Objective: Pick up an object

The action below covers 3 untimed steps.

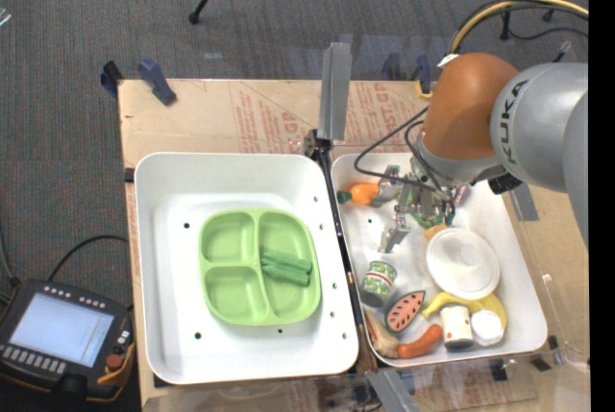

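My gripper (405, 211) hangs low over the back half of the right bin (519, 252), under the orange-banded wrist (468, 112). It is open, with nothing between its fingers. An orange toy carrot (363, 195) lies just to its left, and a white bowl (463, 263) sits just to its front right. A small green can (379, 278) stands in front of it. Nearer the front lie a watermelon slice (405, 309), a yellow banana (463, 304), a red sausage (421, 343) and a white cup (458, 327).
The left bin (163, 208) holds a green divided plate (231, 285) with a green pod (286, 267) lying across it. A grey upright post (334, 98) stands behind the wall between the bins. A teach pendant (62, 333) lies at the lower left, off the bench.
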{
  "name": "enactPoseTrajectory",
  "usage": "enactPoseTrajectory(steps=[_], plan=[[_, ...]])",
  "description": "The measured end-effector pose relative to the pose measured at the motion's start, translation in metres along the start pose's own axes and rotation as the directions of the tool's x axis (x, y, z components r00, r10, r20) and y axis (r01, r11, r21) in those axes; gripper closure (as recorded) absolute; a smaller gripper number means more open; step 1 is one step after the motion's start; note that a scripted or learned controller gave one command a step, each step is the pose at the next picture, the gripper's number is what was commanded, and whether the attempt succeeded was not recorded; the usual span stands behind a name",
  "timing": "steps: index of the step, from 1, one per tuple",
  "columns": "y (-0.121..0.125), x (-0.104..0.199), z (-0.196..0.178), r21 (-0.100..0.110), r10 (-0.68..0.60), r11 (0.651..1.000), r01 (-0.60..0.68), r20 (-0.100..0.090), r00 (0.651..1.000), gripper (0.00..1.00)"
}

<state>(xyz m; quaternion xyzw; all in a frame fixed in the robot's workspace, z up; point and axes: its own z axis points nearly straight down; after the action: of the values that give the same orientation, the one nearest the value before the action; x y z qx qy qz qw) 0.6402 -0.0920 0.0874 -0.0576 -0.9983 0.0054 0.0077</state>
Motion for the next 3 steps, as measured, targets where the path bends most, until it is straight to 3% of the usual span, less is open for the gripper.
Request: enactPoseTrajectory(steps=[1, 2, 3], plan=[[-0.01, 0.071, 0.003, -0.013, 0.062, 0.998, -0.062, 0.011, 0.998, 0.0], [-0.009, 0.025, 0.002, -0.016, 0.247, 0.969, -0.246, 0.01, 0.969, 0.0], [0.004, 0.019, 0.001, -0.012, 0.267, 0.964, -0.267, 0.009, 0.964, 0.0]])
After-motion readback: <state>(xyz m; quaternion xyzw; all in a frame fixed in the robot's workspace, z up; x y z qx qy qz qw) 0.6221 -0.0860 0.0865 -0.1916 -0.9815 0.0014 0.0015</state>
